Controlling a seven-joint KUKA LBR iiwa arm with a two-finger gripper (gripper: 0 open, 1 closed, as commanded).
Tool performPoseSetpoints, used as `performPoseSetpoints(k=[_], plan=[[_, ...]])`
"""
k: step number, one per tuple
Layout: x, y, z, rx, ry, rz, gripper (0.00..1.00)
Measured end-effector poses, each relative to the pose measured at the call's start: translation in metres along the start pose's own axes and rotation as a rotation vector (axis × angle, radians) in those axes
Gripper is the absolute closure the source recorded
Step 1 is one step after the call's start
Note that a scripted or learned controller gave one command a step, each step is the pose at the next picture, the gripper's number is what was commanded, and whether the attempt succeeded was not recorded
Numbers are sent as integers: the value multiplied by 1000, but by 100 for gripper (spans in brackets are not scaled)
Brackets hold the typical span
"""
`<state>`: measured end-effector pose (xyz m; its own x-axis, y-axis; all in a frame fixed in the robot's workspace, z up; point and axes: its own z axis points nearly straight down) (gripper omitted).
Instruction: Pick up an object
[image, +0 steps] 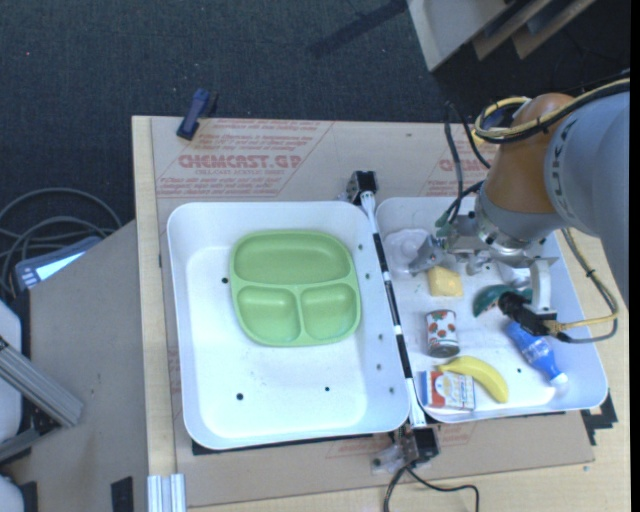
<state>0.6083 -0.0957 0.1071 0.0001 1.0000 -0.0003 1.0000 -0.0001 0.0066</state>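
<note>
- Two shallow white bins sit side by side on the bench (250, 150); take the green three-compartment plastic plate (296, 284) in the left bin (200, 380) as your landmark, since it is the one large fixed shape in view.
- Everything you could pick lies to the right of that plate, across the divider, in the right bin (590, 385): a pale yellow block (446, 282), a small red-and-white can (441, 332), a yellow banana (482, 376), a flat red-and-white carton (445, 392), a blue bottle with a white cap (535, 350) and a dark teal piece (495, 296).
- Your gripper (455, 252) hangs low over the far end of that bin, level with the plate's upper edge, with the yellow block just beneath or beside it.
- You cannot tell from this view how far apart the fingers stand, nor whether they have hold of anything; the wrist body hides them.
- Judged from the layout, the yellow block is the nearest candidate, so centre over it before descending.
- Come straight down, since the can sits near the block on the side closer to you and could be knocked.
- Watch the cables (455, 160) trailing off the wrist; they hang close to the bin's far rim.
- Confirm the lift by seeing the block leave the bin floor.
</note>
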Motion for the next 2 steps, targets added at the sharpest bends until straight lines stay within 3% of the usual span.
performPoseSetpoints(k=[1,2], plan=[[-4,10,23,6,0,-1,0],[-4,12,11,0,-1,-2,100]])
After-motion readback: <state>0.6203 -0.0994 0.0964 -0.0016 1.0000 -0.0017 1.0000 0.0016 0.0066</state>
